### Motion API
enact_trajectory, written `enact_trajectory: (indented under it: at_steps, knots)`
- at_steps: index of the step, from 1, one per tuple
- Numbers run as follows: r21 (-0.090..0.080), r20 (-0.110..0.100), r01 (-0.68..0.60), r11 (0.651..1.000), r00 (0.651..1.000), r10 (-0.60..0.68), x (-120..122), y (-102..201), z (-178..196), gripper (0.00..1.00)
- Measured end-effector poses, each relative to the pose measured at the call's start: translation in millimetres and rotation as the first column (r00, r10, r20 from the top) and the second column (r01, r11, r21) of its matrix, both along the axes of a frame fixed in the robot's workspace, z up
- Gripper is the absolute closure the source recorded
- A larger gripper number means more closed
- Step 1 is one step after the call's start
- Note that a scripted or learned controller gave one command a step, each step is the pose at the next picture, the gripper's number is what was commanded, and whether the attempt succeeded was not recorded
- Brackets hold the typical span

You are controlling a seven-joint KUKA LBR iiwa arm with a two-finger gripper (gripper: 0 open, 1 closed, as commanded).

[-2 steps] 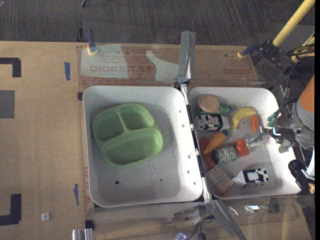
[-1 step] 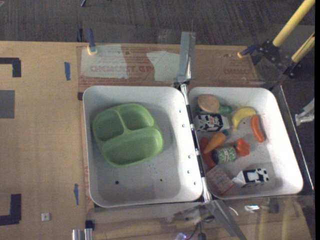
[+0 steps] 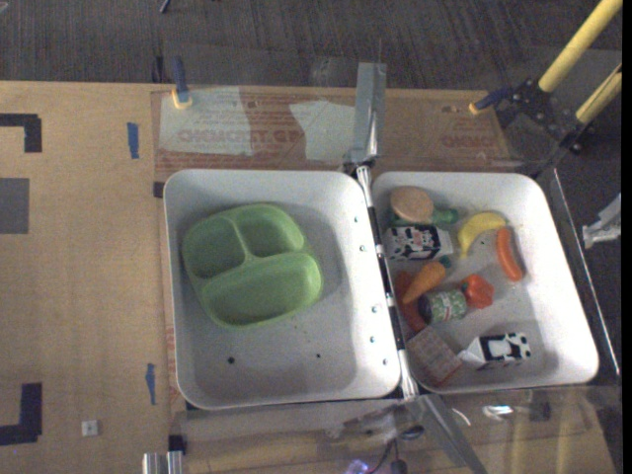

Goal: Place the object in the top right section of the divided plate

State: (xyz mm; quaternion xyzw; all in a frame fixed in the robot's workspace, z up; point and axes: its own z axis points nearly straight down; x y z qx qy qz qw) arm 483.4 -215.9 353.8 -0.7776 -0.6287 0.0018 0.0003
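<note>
Two white bins sit side by side on the brown surface. The left bin fills the middle of the frame. It holds a green divided plate in its upper left part. The plate has two small sections at the top and one long section at the bottom, and it is turned a little.

The right bin is on the right of the frame and holds many toy foods. Near its top left is a round tan bun. Just below the bun is a small milk carton with black and white spots. A yellow banana lies near the top middle, and an orange hot dog lies just beside it on the right. A carrot lies in the middle left. A small can with a green label is below it. Another spotted carton is near the bottom. A brown waffle is at the lower left.

I cannot tell what the pincer is doing.
</note>
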Motion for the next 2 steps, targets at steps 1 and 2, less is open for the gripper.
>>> enact_trajectory:
  at_steps: [1, 2]
  knots:
    - [0.000, 0.000, 0.000, 1.000, 1.000, 0.000, 0.0, 0.0, 0.0, 0.00]
    - [-0.002, 0.001, 0.478, 0.878, 0.878, -0.478, -2.2, 1.7, -1.8, 0.00]
